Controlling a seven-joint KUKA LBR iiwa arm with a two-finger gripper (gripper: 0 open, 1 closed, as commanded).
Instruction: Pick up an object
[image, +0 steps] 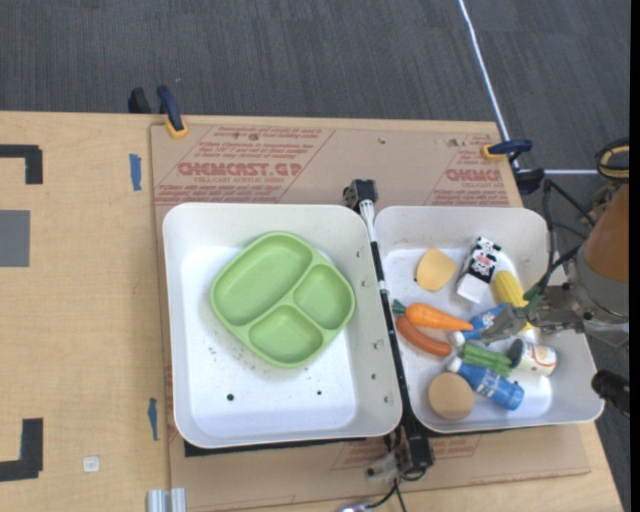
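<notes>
Green toy (487, 357) just below fingers (512, 322)

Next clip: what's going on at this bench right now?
A robot arm reaches in from the right over the right bin, which holds a heap of toy food: a carrot, corn, a small cow-print carton, a blue bottle and more. Its pincer sits low among the items near the middle of the pile; nothing is visibly lifted. The left bin holds a green divided plate, untouched.
</notes>
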